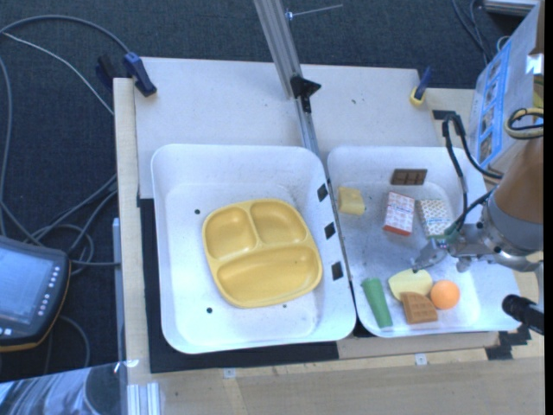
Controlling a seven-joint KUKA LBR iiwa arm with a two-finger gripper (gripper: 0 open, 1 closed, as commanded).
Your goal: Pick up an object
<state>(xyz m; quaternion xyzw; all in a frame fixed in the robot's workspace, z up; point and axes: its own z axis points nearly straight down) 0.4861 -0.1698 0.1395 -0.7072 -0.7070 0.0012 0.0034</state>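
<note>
A smooth yellow tray with 3 compartments is seen in the left bin. In the right bin, a pale yellow cube, a green cylinder, a brown ridged bar, 2 printed cartons, a yellow wedge, a brown cracker and an orange ball are placed. The gripper is held just above the wedge; whether anything is gripped cannot be told.

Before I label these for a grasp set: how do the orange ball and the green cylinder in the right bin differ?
The orange ball is round and orange; the green cylinder is long, narrow and green. The ball sits near the bin's front right, close to the gripper; the cylinder lies along the front left, beside the bin wall. The ball touches a brown block; the cylinder lies apart from it. Both rest in the right bin.
</note>
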